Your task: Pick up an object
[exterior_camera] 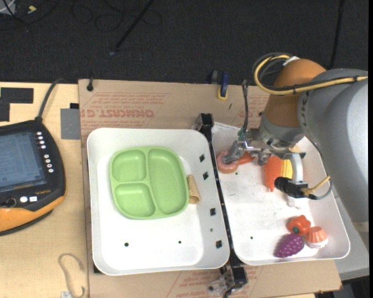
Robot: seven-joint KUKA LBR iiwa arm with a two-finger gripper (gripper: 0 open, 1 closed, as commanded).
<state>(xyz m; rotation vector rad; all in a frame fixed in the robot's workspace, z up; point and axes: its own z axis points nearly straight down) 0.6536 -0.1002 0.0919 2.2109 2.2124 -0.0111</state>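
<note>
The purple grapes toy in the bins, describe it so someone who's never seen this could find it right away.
Start at the right bin, the one the grey arm reaches into. Go to its near right corner, where three small toys cluster. The purple grapes toy is the leftmost of them, a bumpy oval, beside a red-orange toy and a pale pink one; it is the only purple thing there.

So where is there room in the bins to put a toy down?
The left white bin has bare floor along its front, below the green divided plate, and a strip at its left. In the right white bin, the middle floor between the pink toy and the purple grape bunch is bare. It is crowded near the gripper, the orange carrot and the front right corner.
</note>
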